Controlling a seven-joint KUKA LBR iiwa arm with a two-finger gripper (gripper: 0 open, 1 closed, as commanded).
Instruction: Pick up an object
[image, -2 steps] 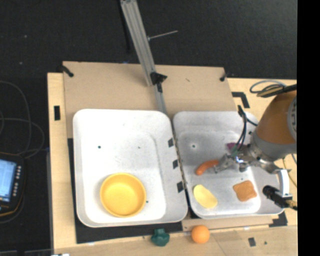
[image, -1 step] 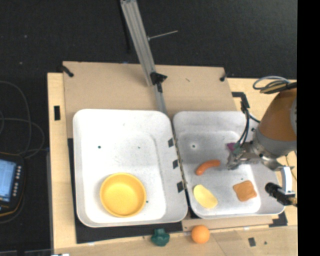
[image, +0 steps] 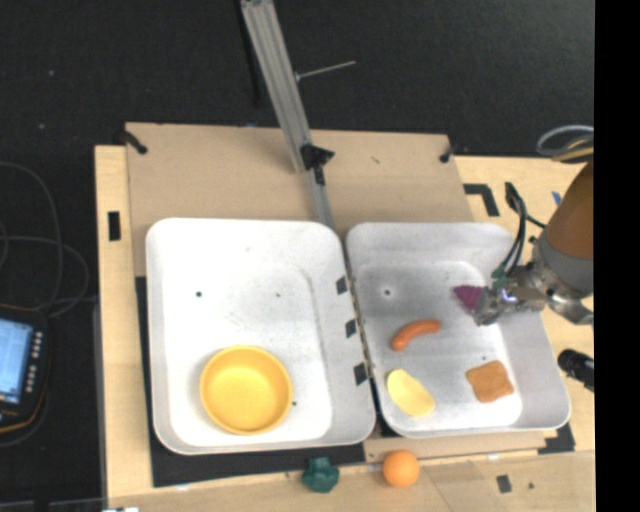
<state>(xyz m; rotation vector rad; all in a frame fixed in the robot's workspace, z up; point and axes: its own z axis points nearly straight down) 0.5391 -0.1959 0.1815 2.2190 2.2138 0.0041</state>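
The arm (image: 572, 235) enters from the right edge of the view, its orange band above the grey wrist, and reaches over the right bin (image: 420, 245). The hand (image: 492, 305) sits above the right-centre part of that bin. A small purple object (image: 468, 296) lies immediately at the hand's left tip, touching or nearly touching it. Whether the object sits between the fingers cannot be told at this resolution, nor can the opening of the hand; no grasp is confirmed.

Right bin contents, besides the purple object: an orange sausage-shaped item (image: 414, 333) near the middle of the floor, lying at a slant; a pale yellow oval piece (image: 410, 392) toward the near-left corner; a brown, roughly square piece (image: 489, 381) toward the near-right corner. All three lie apart from one another and apart from the hand.

Left bin (image: 240, 260): one yellow bowl (image: 246, 389), upright, in the near part of the floor, slightly left of centre.

On the counter (image: 220, 180), outside and in front of the bins: an orange ball (image: 400, 468) just below the right bin's near-left corner, and a small green item (image: 321, 475) to its left, near the gap between the bins.

A metal rail (image: 283, 90) runs from the top of the view down to the junction of the two bins. A handheld screen unit (image: 17, 365) sits at the far left edge, off the counter.
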